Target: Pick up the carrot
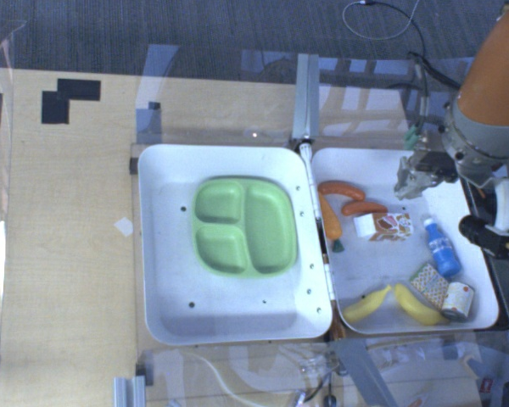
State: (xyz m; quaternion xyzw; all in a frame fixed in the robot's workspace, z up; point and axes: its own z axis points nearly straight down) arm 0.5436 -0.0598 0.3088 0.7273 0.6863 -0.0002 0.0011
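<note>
1. the carrot (330, 220) lies against the left wall of the right bin (483, 312), beside two sausages (353, 200), so you get little side clearance.
2. your claw (414, 179) hovers well apart, near the bin's far edge; you cannot tell its state.

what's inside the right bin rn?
Right bin: carrot by the left wall, two sausages, two bananas, blue bottle, small packets. Gripper covers some floor.
</note>
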